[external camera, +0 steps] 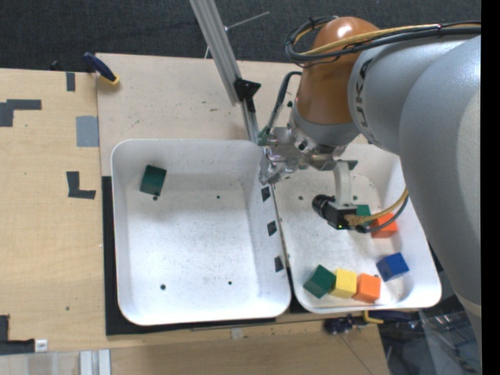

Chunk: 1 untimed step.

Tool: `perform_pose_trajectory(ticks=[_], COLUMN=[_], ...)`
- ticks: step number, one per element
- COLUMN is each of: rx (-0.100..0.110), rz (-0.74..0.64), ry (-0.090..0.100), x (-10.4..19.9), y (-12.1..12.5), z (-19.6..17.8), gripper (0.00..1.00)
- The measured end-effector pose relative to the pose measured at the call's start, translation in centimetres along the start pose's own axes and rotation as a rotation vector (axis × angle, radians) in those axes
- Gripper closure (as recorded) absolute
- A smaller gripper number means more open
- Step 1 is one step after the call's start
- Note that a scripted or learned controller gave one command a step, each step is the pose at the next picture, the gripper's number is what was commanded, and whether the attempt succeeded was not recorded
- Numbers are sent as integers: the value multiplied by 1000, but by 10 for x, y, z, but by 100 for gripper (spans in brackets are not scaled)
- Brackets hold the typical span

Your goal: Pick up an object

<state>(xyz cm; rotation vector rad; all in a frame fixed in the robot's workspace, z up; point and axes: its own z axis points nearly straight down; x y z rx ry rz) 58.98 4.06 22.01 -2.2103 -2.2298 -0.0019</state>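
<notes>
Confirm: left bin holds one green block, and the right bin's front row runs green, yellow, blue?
No: the row's last cube is orange. The camera view shows green cube, yellow cube, orange cube; the blue cube lies behind the row's end. The rest is right.

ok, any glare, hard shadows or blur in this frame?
Camera view: light even and soft, bins white but not blown out; mild sheen on the orange band; green block in the left bin throws only a faint shadow; arm at right looks slightly soft.
</notes>
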Motion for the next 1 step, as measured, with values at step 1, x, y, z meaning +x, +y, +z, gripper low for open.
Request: perform_pose_trajectory(ticks=[1], rx=[2], rz=[1], ry=[-1], x=[53], y=[4], z=[6], gripper=[100])
